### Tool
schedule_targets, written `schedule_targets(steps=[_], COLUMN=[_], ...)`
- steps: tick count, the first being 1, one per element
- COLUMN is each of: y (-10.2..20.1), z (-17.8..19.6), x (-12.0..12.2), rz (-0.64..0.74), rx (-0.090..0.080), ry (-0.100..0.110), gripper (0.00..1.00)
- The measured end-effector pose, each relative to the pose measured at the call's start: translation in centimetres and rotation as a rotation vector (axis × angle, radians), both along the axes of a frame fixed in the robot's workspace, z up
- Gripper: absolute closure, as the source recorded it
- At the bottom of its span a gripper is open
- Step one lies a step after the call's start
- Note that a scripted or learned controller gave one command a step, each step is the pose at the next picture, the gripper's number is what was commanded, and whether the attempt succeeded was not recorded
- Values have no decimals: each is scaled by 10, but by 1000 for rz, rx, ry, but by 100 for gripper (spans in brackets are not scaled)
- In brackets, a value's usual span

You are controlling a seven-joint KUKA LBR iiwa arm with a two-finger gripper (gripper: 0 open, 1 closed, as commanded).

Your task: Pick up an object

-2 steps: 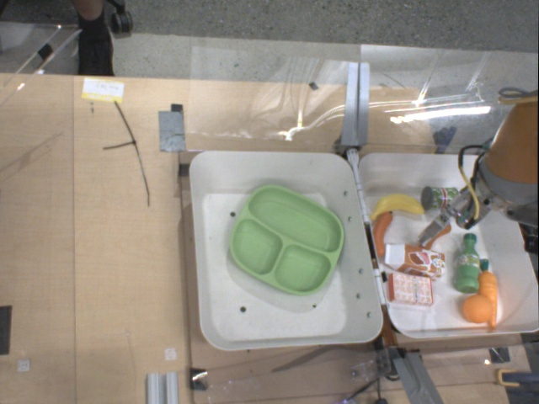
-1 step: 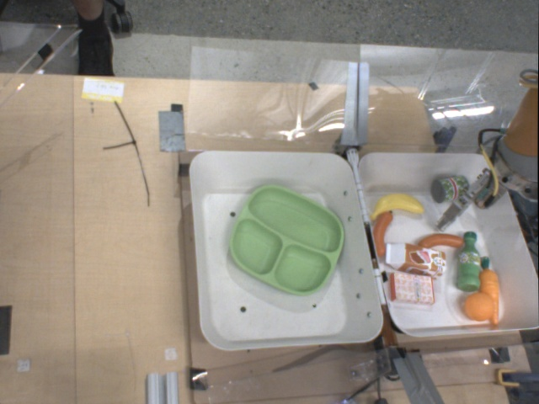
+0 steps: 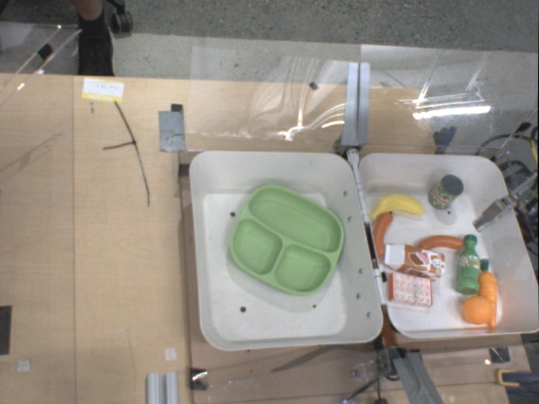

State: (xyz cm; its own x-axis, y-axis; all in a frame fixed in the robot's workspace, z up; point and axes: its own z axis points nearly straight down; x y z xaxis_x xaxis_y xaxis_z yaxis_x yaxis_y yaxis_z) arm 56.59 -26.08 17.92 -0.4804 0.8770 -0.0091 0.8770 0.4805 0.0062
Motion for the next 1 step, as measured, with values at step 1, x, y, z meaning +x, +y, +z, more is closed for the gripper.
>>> schedule_targets(steps=[1], y=[2], z=[-87], x=[63], rz=[36], rx=[2], ry=[3], gripper=[0])
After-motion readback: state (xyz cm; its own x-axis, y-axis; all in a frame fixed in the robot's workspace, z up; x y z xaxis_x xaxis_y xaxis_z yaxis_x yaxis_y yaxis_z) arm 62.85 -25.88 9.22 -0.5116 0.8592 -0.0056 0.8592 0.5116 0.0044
